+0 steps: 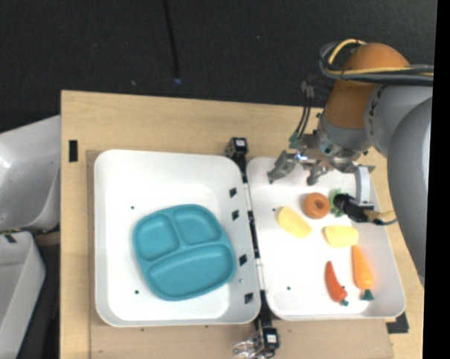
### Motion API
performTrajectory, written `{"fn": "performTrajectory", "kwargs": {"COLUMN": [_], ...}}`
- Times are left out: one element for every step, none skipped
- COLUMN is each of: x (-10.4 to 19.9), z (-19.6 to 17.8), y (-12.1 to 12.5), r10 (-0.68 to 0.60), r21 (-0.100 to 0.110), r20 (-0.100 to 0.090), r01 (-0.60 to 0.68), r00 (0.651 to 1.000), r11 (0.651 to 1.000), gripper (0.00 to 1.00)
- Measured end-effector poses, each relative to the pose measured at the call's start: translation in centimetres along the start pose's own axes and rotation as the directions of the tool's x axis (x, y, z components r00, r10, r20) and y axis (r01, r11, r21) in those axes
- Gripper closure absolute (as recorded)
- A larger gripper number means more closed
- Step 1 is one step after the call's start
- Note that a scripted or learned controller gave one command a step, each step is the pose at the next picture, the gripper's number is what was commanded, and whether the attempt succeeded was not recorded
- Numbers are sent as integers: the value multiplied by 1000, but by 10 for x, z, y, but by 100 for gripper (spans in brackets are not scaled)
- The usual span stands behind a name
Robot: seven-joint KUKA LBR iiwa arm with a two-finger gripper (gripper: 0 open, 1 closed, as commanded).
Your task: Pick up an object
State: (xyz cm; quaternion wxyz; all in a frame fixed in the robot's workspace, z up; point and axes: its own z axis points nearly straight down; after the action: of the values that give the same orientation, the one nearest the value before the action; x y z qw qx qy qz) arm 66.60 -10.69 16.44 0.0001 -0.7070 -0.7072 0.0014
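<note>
At the near end of the right bin (pixel 299 271), a red pepper (pixel 334 282) and an orange carrot (pixel 362 269) lie side by side, close together and both pointing roughly away from the camera. Just beyond them sit two yellow pieces: a blocky one (pixel 340 235) near the carrot's top and a rounder one (pixel 294 222) to its left, toward the middle of the bin. An orange ring (pixel 316 206) rests a little farther back, between the two yellow pieces and the far wall.

The gripper (pixel 298 169) hangs over the far end of the same bin, its fingers spread apart with nothing between them. The ring is the nearest thing to it, lying just in front of the gripper and slightly to the right, clear of both fingers. Above the gripper rises the arm (pixel 355 99), its orange band showing over the far edge of the pale wooden surface (pixel 82 124).

In the left bin (pixel 116 207), a blue divided plate (pixel 183 251) lies flat, well apart from the gripper.
</note>
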Motion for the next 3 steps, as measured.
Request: {"fn": "performTrajectory", "kwargs": {"x": [-11, -12, -13], "z": [56, 63, 51], "y": [-5, -5, -4], "r10": [2, 3, 4], "r21": [1, -2, -6], "r20": [0, 1, 1], "r01": [-2, -3, -4], "r00": [1000, 1000, 1000], "r11": [1000, 1000, 1000], "gripper": [0, 0, 100]}}
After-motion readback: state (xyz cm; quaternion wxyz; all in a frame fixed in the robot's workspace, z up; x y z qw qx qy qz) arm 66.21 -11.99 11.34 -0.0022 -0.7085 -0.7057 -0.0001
